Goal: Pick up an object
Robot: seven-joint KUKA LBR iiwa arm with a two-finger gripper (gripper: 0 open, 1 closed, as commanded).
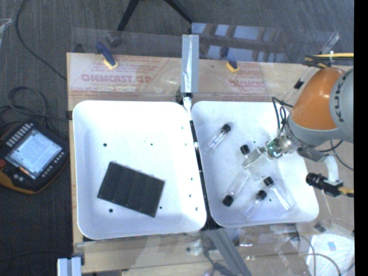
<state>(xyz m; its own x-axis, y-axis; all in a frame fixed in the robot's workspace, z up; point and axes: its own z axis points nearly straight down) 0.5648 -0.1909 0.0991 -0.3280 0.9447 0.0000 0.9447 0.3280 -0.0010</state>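
Down in the right bin (202,154), gripper (270,150) meets vials (248,154)

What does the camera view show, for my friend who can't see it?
A grey and orange robot arm reaches its gripper down into the right bin, among several small clear vials with black caps. The left bin holds one flat black panel.

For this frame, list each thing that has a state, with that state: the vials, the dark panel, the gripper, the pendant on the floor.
Dark panel: flat in the left bin, askew to its walls.
Vials: five with black caps, all lying on their sides in the right bin, e.g. the top one.
Gripper: low over the right bin, beside a vial.
Pendant: screen lit.
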